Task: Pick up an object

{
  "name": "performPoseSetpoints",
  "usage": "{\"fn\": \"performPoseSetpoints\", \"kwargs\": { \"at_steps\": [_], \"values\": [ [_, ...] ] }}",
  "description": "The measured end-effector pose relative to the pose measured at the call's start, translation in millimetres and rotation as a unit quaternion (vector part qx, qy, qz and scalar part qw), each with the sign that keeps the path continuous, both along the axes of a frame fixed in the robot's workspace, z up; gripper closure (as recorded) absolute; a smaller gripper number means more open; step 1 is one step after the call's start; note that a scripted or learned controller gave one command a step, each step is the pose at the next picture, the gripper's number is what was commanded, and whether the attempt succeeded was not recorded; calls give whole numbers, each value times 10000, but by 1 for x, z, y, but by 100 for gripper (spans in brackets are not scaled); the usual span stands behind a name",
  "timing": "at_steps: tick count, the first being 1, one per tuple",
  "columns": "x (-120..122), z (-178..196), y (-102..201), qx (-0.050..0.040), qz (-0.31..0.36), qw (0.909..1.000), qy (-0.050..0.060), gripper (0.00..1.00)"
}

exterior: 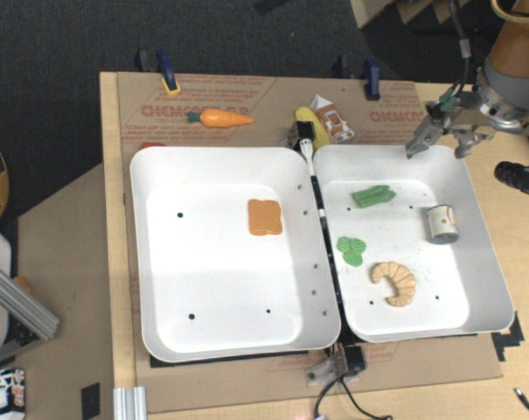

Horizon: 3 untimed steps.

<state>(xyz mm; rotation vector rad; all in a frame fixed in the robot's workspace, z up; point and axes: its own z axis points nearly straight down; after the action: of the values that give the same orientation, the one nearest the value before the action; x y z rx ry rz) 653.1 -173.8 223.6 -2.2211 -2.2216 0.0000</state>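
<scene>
My gripper hangs over the far right corner of the right bin, its two fingers spread apart with nothing between them. Below it in that bin lie a green pickle-shaped piece, a small grey can on its side, a green leafy piece and a tan croissant. An orange toast slice lies in the left bin.
On the cardboard behind the bins rest a toy carrot, a yellow banana and a small carton. Two blue clamps hold the board's far edge.
</scene>
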Motion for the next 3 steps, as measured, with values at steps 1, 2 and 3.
{"fn": "performPoseSetpoints", "kwargs": {
  "at_steps": [1,2,3],
  "values": [
    [1,11,0,-8,6,10000,-19,100],
    [14,-19,67,15,32,10000,18,100],
    [13,-23,166,24,49,10000,12,100]
  ]
}}
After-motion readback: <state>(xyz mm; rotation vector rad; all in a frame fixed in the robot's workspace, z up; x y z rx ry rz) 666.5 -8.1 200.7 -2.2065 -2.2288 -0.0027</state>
